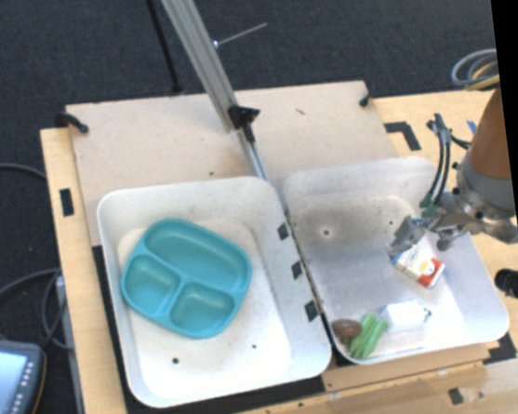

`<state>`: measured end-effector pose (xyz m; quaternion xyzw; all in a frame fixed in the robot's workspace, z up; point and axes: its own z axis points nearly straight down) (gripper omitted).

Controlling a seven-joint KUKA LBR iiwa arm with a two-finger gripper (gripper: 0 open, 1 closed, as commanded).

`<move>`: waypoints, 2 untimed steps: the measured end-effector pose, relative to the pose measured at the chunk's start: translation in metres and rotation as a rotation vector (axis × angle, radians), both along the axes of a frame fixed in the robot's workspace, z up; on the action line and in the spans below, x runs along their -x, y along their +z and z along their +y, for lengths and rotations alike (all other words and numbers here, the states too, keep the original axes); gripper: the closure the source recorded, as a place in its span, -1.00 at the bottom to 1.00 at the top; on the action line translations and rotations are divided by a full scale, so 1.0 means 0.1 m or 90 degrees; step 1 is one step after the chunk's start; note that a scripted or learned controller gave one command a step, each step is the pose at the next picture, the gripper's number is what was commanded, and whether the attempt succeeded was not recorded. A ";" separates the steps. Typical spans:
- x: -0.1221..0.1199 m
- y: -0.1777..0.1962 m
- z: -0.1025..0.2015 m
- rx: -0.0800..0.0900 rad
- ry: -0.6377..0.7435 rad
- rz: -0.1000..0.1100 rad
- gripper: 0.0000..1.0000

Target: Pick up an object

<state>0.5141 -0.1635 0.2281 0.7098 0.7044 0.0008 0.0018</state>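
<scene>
The gripper (419,238) hangs low in the right bin (351,190), touching a white and red packet (423,267), probably to grasp it; its finger state I cannot tell.

- Bright, even light from above; the two white bins come close to washing out.
- Shadows are soft and short. A grey smudge darkens the right bin (337,229) floor.
- The turquoise divided plate (185,277) shows mild sheen, no hard glare.
- Overall focus is soft; small items at the right bin's near edge blur together.
- The dark floor (35,60) keeps grainy texture.
</scene>
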 end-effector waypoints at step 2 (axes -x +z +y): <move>0.08 -0.41 0.13 -0.001 0.003 0.004 1.00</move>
